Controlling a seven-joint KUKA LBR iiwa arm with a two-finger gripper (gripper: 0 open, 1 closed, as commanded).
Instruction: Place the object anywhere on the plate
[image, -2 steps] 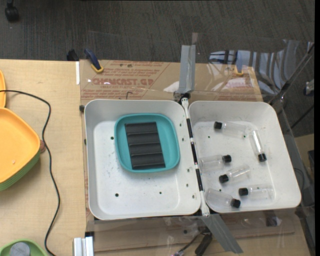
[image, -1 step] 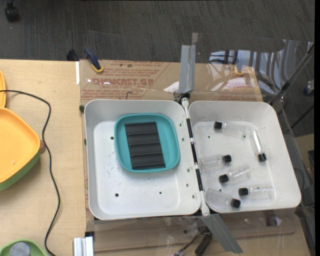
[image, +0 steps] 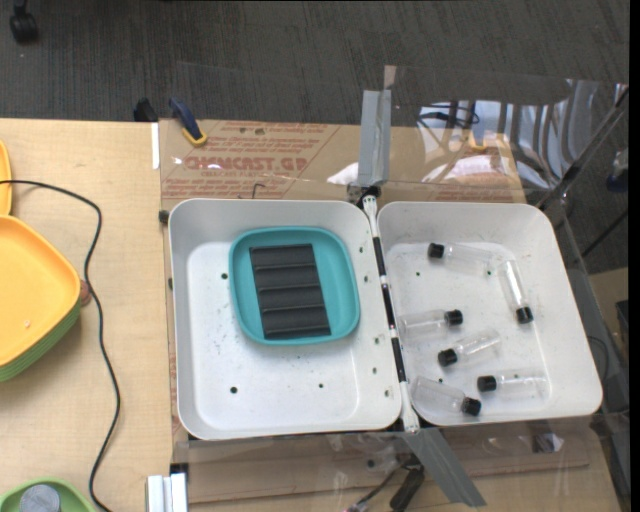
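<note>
A teal square plate with a dark ribbed insert lies in the left white bin, toward its back. In the right white bin lie several clear plastic tubes with black caps, among them one at the back left, one near the right wall, one in the middle and one at the front.
Yellow and green dishes sit on the wooden bench at the far left, with a black cable running past them. A cardboard sheet and a grey upright bracket stand behind the bins.
</note>
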